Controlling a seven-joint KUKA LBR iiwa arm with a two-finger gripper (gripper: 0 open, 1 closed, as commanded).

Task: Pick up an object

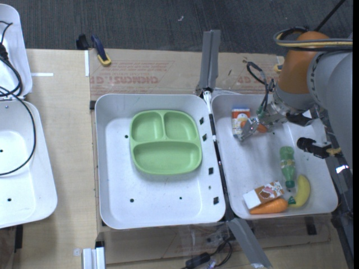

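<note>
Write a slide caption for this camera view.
Gripper reaches a small carton in the right bin; green tray sits left.

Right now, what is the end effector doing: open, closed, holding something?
End effector: low in the right bin, at the small white and orange carton; open or closed cannot be told, and no grasp is visible.

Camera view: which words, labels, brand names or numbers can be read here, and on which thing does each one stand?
Cardboard sheet behind the bins: red block letters, upside down and mirrored, too faint to read surely.
Small carton beside the claw: red and white print, too small to read.
Box near the carrot: print blurred, unreadable.
Green bottle: label unreadable.
</note>
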